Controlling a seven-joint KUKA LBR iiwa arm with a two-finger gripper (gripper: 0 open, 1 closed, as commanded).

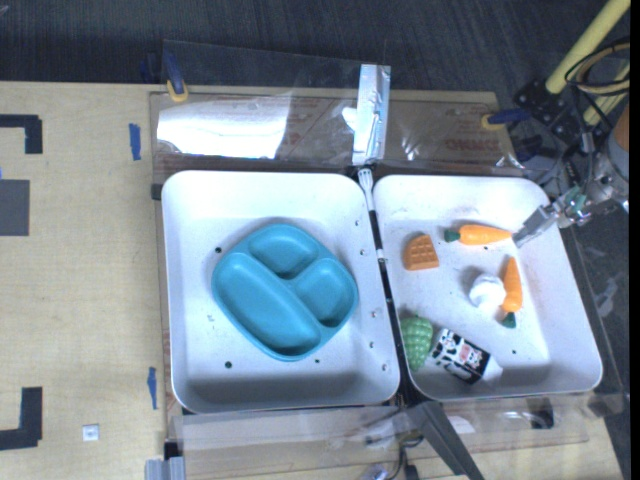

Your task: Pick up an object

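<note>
Two white bins on counter (80, 268), end effector (535, 223) at rt bin (560, 368) far edge, open/closed cannot tell, carrot (480, 235) just beside its tip, 2nd carrot (512, 284) nearer, blue tray (285, 290) in lt bin (190, 348).

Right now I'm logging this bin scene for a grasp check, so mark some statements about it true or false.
1. The blue divided tray lies in the left bin. True.
2. Two toy carrots lie in the right bin. True: one near the top, another below it.
3. The black-and-white carton lies in the blue tray. False: it is in the right bin, beside the green toy.
4. The pincer is above the left bin. False: it is at the right bin's far right side.
</note>
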